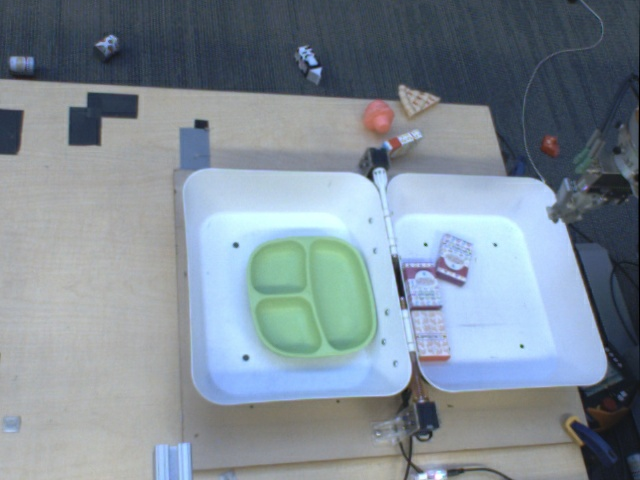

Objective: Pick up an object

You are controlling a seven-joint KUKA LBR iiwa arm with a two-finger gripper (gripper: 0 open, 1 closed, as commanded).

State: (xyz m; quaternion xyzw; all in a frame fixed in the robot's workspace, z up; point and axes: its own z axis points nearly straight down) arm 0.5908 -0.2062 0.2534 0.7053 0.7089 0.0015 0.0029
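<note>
The small red-and-white box (455,258) is lying in the right bin (540,203) beside two similar packets (425,308) hard against the left wall, where, in judgement, a grasp is being risked by crowding, the gripper (585,193) being poised at the bin's right rim.

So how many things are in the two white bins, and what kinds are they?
Green plate: 1
Small red-and-white boxes: 3
Total: 4
</note>
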